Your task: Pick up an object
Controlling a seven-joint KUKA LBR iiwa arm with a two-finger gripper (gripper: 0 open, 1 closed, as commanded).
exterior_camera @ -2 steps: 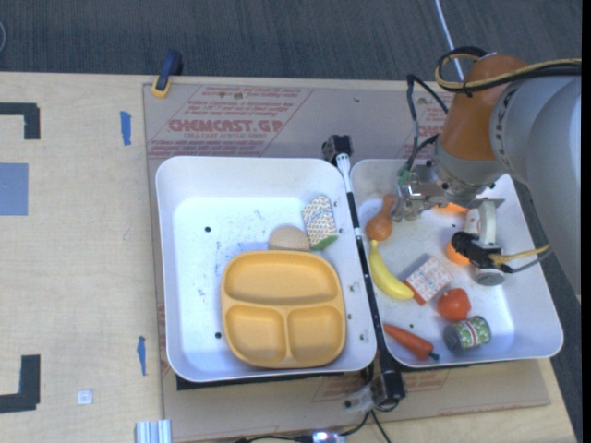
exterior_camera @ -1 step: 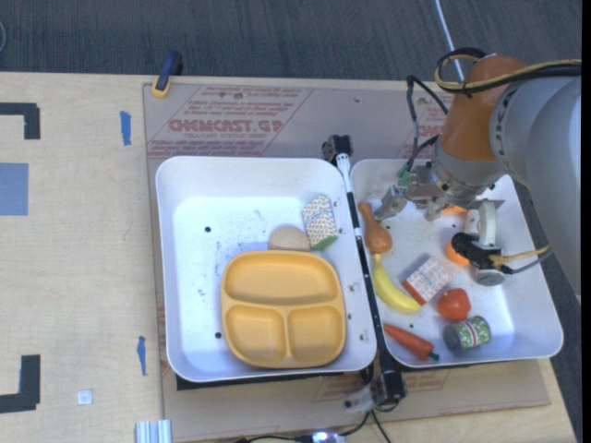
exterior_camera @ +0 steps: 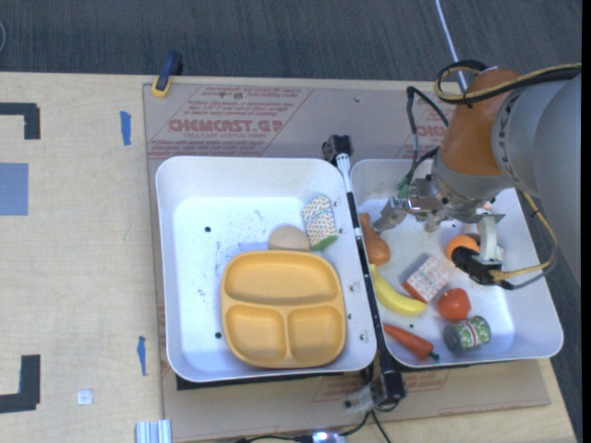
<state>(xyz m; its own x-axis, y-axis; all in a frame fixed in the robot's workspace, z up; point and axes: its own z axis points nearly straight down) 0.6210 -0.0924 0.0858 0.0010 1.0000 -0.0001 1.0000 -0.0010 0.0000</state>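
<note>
My gripper hangs low over the back of the right bin, under the orange wrist band. Just below it lie a red and white box and an orange ball. To its left, by the divider, rests an orange-brown piece. Further forward are a banana, a tomato, a carrot and a small green can. I see nothing held in the gripper.
The left bin holds a yellow divided tray, a beige round piece and a green-patterned packet. The grey arm crosses the right bin's back right corner.
</note>
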